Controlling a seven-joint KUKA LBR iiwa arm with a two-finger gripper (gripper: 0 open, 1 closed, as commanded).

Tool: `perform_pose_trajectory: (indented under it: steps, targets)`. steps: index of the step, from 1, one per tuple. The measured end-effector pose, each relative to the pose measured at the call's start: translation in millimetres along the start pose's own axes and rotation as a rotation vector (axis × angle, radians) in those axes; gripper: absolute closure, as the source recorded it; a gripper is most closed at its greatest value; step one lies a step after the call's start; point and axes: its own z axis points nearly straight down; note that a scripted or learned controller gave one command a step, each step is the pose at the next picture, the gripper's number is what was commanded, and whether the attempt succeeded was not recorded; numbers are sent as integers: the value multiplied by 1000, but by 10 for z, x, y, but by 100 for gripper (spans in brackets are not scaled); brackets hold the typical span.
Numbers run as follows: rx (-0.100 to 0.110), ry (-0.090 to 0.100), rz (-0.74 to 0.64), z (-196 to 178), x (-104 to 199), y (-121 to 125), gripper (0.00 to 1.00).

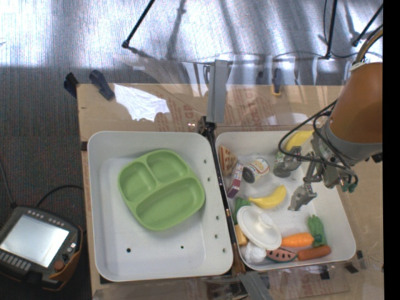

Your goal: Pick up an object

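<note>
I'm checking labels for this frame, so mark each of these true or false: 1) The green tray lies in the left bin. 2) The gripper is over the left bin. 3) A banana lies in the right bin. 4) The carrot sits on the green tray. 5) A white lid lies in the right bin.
1) True: the green tray lies in the left bin.
2) False: the gripper is over the right bin.
3) True: a banana lies near the middle of the right bin.
4) False: the carrot lies in the right bin, near its front edge.
5) True: the white lid lies in the right bin, just in front of the banana.
</note>
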Motion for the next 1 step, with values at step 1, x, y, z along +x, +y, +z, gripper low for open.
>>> perform_pose_trajectory:
  steps: [1]
  targets:
    - [1, -9, -18, 1321, -416, 22, 0]
